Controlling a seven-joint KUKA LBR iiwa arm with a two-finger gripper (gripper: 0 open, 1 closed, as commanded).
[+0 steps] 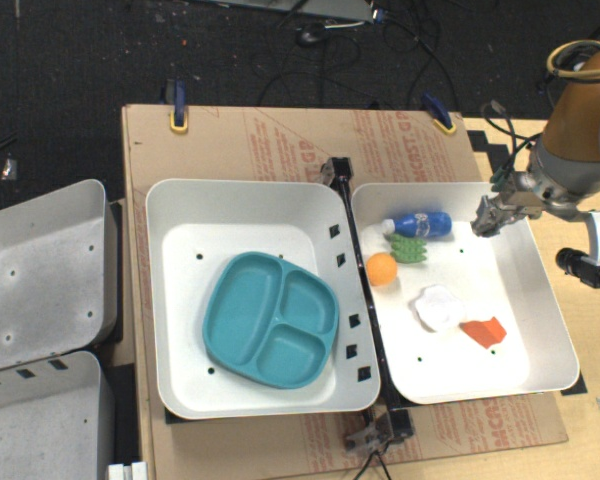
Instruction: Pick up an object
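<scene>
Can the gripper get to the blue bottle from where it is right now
Probably yes. The gripper hangs over the right bin's upper right corner, and the blue bottle lies just to its left with bare bin floor between them. Only the green item touching the bottle's lower side might crowd a grasp.

We count two white bins: the left bin point(170, 218) carries one teal divided plate point(270, 318). The right bin point(540, 308) carries five things: one blue bottle point(425, 224), one green toy point(410, 249), one orange ball point(381, 269), one white piece point(438, 308), one orange-red piece point(483, 331).
</scene>
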